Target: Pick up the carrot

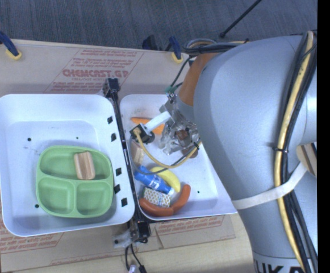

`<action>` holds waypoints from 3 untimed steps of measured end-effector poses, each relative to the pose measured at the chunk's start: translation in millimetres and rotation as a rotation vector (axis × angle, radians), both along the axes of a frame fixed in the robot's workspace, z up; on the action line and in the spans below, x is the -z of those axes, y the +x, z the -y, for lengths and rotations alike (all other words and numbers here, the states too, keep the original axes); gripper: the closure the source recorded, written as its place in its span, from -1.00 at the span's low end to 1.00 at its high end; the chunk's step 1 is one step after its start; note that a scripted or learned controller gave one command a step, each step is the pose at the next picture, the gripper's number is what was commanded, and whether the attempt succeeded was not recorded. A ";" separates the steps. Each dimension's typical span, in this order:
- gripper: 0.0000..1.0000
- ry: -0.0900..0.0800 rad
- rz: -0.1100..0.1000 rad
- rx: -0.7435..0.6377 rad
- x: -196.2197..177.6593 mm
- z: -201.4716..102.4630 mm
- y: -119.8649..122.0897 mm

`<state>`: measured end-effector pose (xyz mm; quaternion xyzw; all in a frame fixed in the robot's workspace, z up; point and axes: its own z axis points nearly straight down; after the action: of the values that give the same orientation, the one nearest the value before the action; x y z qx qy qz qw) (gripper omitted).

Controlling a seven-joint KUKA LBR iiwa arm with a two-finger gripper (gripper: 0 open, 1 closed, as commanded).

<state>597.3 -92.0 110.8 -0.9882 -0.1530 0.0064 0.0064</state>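
Gripper (173, 136) is down in the right bin (210, 183), right by the orange carrot (143, 120) at the far end — green divided plate (74, 182) with a wooden block (84, 165) sits in the left bin (17, 152).

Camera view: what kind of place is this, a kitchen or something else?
Probably a robot test bench, not a kitchen: a grey arm reaches over two white bins of toy food, on clamped cardboard.

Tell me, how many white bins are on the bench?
2. The left bin holds a green plate; the right bin sits beside it, under the arm.
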 end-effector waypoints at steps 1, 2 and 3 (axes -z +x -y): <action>-1.00 0.000 -0.001 -0.001 0.2 -0.1 -0.2; 1.00 0.003 -0.004 -0.007 -9.7 -0.8 -0.1; -1.00 0.003 -0.005 -0.008 -9.4 -0.9 -0.3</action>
<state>596.9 -91.1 120.3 -0.9875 -0.1569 0.0088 0.0084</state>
